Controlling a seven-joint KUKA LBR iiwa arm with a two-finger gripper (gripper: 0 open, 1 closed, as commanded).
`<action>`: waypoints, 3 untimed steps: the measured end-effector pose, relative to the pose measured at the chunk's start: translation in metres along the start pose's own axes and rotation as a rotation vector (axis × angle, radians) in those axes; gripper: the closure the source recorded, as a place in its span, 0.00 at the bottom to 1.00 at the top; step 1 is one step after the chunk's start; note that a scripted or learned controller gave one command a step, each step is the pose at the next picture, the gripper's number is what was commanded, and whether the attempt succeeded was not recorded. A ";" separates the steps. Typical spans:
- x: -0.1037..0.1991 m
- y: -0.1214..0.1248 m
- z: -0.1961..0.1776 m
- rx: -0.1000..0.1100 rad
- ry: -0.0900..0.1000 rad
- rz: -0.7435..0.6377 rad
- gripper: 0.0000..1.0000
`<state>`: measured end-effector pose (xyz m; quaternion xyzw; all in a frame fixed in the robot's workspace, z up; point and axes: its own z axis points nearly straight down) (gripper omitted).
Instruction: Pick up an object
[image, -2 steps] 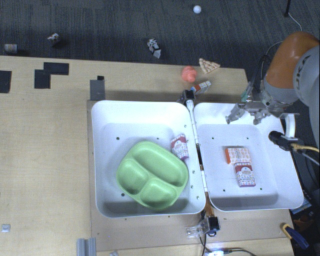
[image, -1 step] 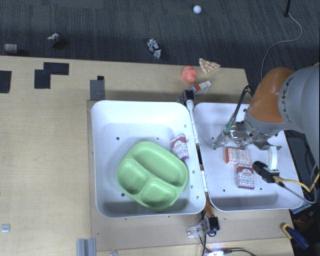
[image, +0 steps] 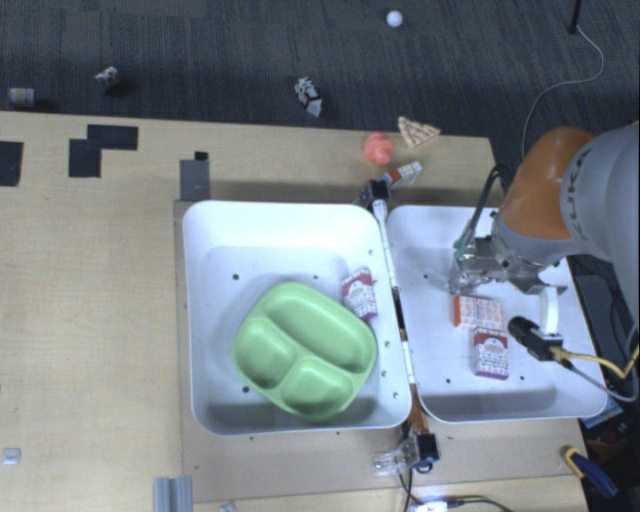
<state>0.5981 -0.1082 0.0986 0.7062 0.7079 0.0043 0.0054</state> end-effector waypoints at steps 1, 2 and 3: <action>0.000 0.000 0.000 0.000 0.000 0.000 0.00; 0.019 0.060 0.014 0.009 0.002 -0.002 0.00; 0.022 0.009 0.012 0.008 0.001 0.000 0.00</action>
